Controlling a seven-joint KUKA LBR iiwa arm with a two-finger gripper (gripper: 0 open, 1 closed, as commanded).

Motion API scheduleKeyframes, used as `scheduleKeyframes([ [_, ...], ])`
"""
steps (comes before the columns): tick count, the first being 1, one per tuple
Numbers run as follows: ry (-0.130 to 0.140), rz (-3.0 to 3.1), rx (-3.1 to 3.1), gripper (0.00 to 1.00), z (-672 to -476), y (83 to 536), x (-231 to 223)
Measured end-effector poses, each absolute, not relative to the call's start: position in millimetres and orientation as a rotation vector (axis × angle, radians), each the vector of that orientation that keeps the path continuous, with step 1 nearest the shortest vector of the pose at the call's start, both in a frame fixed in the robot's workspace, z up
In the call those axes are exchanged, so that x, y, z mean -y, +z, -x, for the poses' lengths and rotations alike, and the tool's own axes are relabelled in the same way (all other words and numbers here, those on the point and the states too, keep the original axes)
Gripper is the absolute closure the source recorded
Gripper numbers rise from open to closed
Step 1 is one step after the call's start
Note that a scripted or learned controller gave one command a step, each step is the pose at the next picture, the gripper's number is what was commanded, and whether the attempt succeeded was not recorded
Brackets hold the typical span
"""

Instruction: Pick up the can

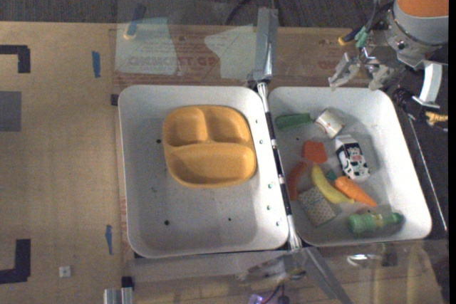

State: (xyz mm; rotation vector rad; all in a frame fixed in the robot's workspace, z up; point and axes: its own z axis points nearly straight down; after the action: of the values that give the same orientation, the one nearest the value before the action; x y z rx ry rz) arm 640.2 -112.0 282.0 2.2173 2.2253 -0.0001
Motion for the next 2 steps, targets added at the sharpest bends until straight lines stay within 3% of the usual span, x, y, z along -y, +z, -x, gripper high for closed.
scheduleKeyframes([
  [1,0.000,-2.216,-2.226,0.00,-630.6,175.5,157.6],
  [2,0.004,-2.169,-2.267,0.00,-610.2,96.6,137.7],
])
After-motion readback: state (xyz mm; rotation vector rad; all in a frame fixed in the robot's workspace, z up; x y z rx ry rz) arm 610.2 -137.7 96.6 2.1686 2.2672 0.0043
